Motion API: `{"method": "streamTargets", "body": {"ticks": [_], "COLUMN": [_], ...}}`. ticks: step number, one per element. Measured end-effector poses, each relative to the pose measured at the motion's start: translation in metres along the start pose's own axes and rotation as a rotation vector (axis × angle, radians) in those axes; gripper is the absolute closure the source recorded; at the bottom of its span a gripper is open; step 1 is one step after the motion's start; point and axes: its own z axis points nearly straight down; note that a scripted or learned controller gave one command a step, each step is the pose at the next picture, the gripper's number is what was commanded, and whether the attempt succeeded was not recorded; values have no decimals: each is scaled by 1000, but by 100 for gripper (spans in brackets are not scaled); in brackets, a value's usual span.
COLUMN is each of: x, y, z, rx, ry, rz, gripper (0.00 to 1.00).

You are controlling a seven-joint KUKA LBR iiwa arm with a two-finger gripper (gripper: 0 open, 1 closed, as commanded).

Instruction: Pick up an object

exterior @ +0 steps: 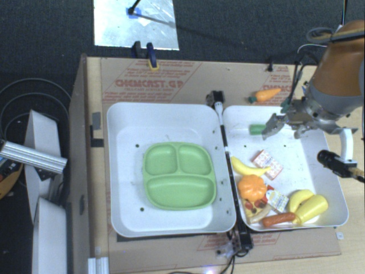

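Note:
The right bin (319, 153) holds several toy foods. Among them are a banana (247, 167), an orange fruit (252, 187), a small red and white box (267, 164), a yellow pear-like piece (308, 204) and a reddish sausage (279, 219). A small green piece (256, 129) lies near the bin's far left corner. My gripper (287, 128) hangs over the bin's far part, just right of the green piece. Its fingers are spread apart with nothing between them.
The left bin (122, 153) contains a green divided plate (179, 174). An orange carrot (267, 95) lies on the bench behind the right bin. A black clamp (217, 99) sits where the two bins meet at the back.

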Motion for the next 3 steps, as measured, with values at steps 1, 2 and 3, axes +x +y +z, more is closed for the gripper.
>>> {"method": "streamTargets", "body": {"ticks": [1,2,3], "x": [-28,-10,-41], "y": [-48,17,81], "z": [74,165,160], "rx": [7,-3,-8], "ry": [1,-1,-3], "rz": [6,-4,-2], "gripper": [0,0,0]}}
